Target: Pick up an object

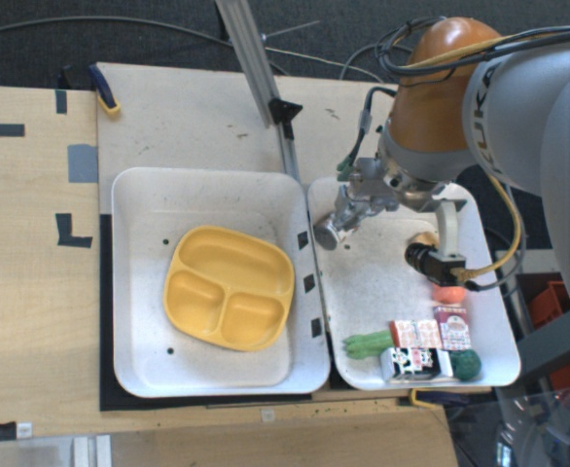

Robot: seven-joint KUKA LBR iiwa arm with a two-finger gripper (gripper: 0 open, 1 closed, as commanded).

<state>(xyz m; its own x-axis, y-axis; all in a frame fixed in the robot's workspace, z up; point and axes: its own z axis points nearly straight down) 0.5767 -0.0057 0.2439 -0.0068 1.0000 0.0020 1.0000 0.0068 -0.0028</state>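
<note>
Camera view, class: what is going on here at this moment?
A grey robot arm reaches in from the right, its pincer low over the right bin, near that bin's left wall. Small items, among them a green toy and little boxes, lie in a cluster at its near end. The left bin holds a yellow tray.

The arm (518, 95) runs off the right edge. Small packets (429, 335), well below the jaws, are too blurred to read; the wrist hides the bin's (363, 290) far corner.

Even overhead light falls across the two white bins (129, 261), casting only soft shadows. Glare shines on the arm's orange band (450, 47). The frame is slightly soft and grainy throughout.
</note>
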